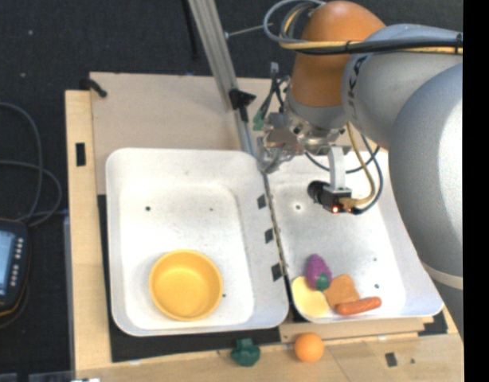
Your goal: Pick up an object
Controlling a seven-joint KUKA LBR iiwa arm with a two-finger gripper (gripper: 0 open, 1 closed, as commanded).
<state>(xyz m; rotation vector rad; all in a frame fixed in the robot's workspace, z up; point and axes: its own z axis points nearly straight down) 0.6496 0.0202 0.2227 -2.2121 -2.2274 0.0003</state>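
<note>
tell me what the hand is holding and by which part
Nothing that shows: the hand hangs over the far corner of the right bin, with no object seen in it.

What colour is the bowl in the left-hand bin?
The bowl is yellow, clearest in the camera view.

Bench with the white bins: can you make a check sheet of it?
Surface: wooden bench, left bin and right bin side by side.
Job's things: yellow bowl in left bin; purple piece, orange chunk, red stick, pale yellow piece at right bin's near edge.
Clutter: green toy and orange ball on the bench's front edge.
Grippers: gripper above where the bins meet, far end; nothing seen in it.
Cables: black cable on the floor, left.
Surroundings: dark floor, handheld screen at left, slanting metal rail.
</note>
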